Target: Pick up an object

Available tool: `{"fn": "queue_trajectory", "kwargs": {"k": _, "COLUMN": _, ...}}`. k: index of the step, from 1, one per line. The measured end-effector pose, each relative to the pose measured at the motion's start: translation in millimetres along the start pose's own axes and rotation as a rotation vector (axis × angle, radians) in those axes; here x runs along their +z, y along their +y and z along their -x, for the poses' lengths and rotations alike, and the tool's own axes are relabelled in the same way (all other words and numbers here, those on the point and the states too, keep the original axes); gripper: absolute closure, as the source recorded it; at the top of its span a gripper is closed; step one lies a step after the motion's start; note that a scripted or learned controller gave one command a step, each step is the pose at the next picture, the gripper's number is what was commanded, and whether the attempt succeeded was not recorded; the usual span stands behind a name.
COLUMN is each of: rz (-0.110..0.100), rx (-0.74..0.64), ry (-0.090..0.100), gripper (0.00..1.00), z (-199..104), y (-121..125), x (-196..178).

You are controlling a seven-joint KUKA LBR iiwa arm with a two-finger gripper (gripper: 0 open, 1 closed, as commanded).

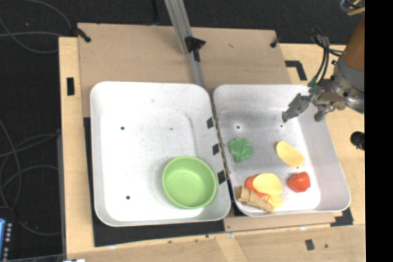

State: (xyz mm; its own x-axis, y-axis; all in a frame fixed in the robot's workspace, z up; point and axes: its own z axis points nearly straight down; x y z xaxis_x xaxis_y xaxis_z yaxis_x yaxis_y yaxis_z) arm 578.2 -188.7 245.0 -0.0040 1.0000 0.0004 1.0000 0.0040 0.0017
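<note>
Left bin (123, 107): it holds a green bowl (189, 181) near its lower right corner, mouth up; the rest of its floor is bare white.
Right bin (258, 101): all the small objects lie in its lower half, and its upper half is open floor.
Green leafy piece (241, 149): a crumpled lump just right of the divider between the bins, apart from the other items.
Yellow oval piece (289, 153): it lies alone mid-bin, right of the green piece, with its long axis running from upper left to lower right.
Red tomato-like piece (299, 181): rounded, no clear long axis, just below the yellow oval and near the right wall.
Cluster at the front wall: a yellow rounded piece (268, 183) sits over a red piece (250, 183) and touches a tan cracker-like stack (252, 197); they crowd each other against the bin's lower edge.
Gripper (307, 106): it hangs over the upper right part of the right bin, above and to the right of the yellow oval; the two fingers are spread apart with nothing between them.
Arm (353, 64): it enters from the right, over the bin's right rim.
Post: a metal rail (175, 6) slants down from the top to the bins' shared upper edge.
Open room: the floor between the gripper and the yellow oval is free; the front cluster is hemmed in by the wall.
</note>
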Motion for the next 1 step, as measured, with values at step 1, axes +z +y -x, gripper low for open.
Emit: {"fn": "queue_trajectory", "kwargs": {"k": 1, "rz": 0.000, "rx": 0.000, "ry": 0.000, "gripper": 0.00, "z": 0.0, "y": 0.0, "x": 0.0}}
